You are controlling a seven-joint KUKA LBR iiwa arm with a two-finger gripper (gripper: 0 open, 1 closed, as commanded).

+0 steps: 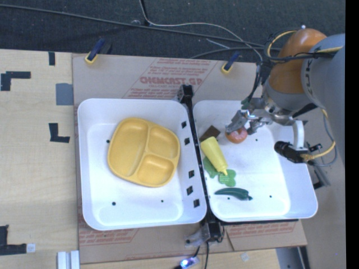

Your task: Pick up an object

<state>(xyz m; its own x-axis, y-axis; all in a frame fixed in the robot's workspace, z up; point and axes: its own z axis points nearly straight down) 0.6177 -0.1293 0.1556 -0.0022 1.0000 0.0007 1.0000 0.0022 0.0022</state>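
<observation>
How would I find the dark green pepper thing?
Look in the right-hand shallow white bin, on the side nearest you. Just below the yellow plastic bottle lies a thin, curved, dark green chilli pepper. It is darker and slimmer than the pale green piece above it.

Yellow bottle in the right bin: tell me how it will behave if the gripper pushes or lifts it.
The yellow bottle lies on its side and looks round, so a push would probably roll it. It looks like smooth plastic, likely light and slippery. It touches the green piece, which might shift too.
</observation>
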